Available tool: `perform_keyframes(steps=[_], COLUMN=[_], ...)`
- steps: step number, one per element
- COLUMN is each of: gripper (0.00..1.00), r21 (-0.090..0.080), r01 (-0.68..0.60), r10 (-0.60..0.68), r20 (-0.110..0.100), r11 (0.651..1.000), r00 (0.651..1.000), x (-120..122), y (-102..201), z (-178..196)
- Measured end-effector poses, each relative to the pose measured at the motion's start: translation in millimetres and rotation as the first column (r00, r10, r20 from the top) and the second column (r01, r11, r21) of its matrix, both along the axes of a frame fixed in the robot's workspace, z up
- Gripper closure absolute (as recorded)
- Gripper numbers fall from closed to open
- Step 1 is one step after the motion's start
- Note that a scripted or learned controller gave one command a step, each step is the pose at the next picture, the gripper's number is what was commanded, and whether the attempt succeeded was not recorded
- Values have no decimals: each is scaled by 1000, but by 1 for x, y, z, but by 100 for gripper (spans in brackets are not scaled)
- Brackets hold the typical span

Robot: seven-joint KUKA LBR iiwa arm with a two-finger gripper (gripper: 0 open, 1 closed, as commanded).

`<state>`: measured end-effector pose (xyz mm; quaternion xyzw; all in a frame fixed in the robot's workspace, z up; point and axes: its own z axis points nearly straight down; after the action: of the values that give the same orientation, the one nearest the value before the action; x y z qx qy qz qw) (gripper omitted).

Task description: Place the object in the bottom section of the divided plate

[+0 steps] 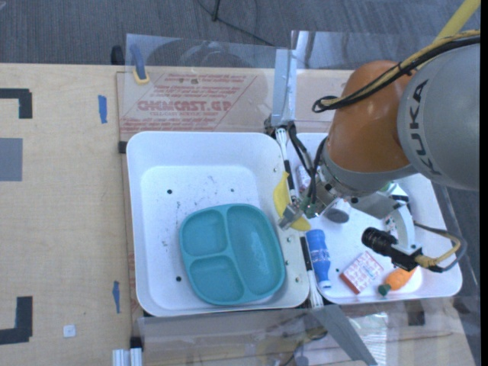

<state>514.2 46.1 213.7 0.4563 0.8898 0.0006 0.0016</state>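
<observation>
— What has the claw (292, 218) got?
— A yellow banana (283, 195), pinched between its closed fingers, above the wall between the two bins.
— And the divided plate (232, 254)?
— Just left of the claw and below it, in the left bin (152, 174).

Teal divided plate (231, 253) in the white left bin (145, 204); right of it, blue tube (318, 256), red-patterned packet (361, 271), orange carrot (397, 279).

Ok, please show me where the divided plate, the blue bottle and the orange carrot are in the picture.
divided plate (229, 277): camera view, on its bottom section.
blue bottle (318, 258): camera view, on the middle of its body.
orange carrot (398, 279): camera view, on its orange body.
</observation>
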Motion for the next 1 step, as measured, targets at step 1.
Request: perform_keyframes(steps=[1], gripper=[0], r21=[0], r01=[0], r10=[0], r20=[0], r11=[1000], r00=[1000], x=[0], y=[0], z=[0])
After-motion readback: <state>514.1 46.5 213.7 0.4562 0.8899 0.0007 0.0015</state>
